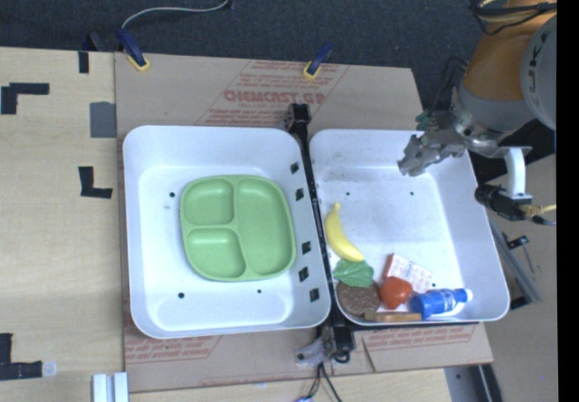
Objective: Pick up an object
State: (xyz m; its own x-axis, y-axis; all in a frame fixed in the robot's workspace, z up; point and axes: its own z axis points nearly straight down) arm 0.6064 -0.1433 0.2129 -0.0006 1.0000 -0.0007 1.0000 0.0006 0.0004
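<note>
1. Two shallow white bins sat side by side on the bench; the gripper (pixel 414 161) hung over the upper right part of the right bin (pixel 452 210), with the grey wrist and orange band of the arm (pixel 507 65) rising up and to the right of it.
2. Its fingers pointed down and left toward the bin floor, with nothing seen between them (whether they stood apart or together could not be told).
3. All loose objects lay well below the gripper, along the right bin's near edge:
   - a banana (pixel 341 235), below and to the left;
   - a green leaf-shaped piece (pixel 356 272) and a brown disc (pixel 359 300) under it;
   - a red item (pixel 395 291) and a red-and-white packet (pixel 409 270);
   - a blue bottle (pixel 439 302), lying on its side, almost straight below.
4. Far to the gripper's left, the left bin (pixel 145 210) held a green divided plate (pixel 238 227).
</note>
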